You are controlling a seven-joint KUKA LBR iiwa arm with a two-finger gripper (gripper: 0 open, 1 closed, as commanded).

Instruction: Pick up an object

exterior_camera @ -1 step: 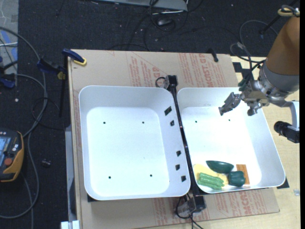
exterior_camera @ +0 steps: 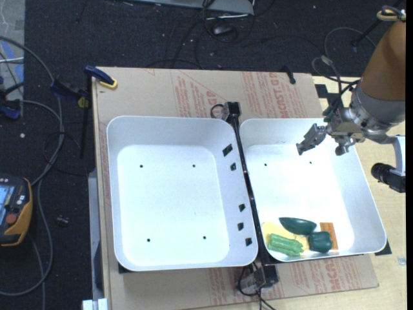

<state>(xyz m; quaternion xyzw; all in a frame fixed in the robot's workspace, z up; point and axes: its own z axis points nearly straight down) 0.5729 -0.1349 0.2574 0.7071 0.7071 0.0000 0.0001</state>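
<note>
You have a brown cardboard-covered bench (exterior_camera: 271,86) with red print across it, set on dark carpet. Take the left bin (exterior_camera: 119,173) as your landmark: it rests flat on the bench, and the right bin (exterior_camera: 361,192) sits touching its right side. A blue and yellow clamp (exterior_camera: 100,76) grips the bench edge beyond the left bin's far left corner.

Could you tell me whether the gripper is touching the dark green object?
Apart: the camera view shows the gripper over the right bin's far end, the dark green object lying near its front.
</note>
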